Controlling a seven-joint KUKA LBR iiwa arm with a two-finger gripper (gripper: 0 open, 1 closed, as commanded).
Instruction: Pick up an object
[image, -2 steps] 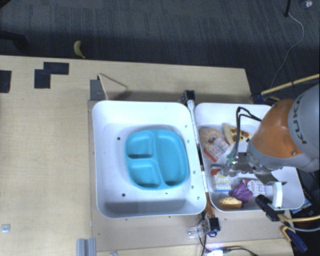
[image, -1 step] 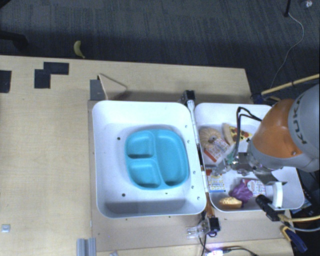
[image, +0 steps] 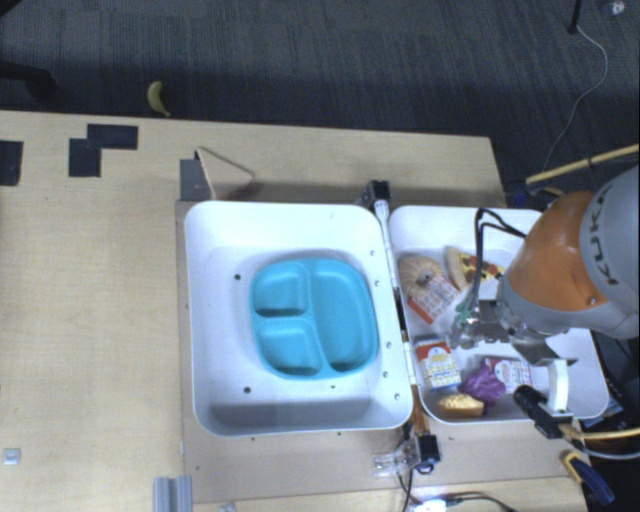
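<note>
nearest the camera, a yellow-brown item (image: 461, 404) and a purple item (image: 485, 381) lie at the front of the right bin (image: 590, 405). the claw (image: 468, 328) hangs just above and behind them, its grip state i cannot tell. farther back sit a packet (image: 432, 296) and rounder pieces.

Two bins side by side on worktop (image: 100, 330), toward its right edge. Left bin (image: 215, 300) holds divided tray (image: 313, 316), centred. Right bin (image: 590, 395) holds several small packets (image: 432, 292), clustered along its left and front sides.
</note>
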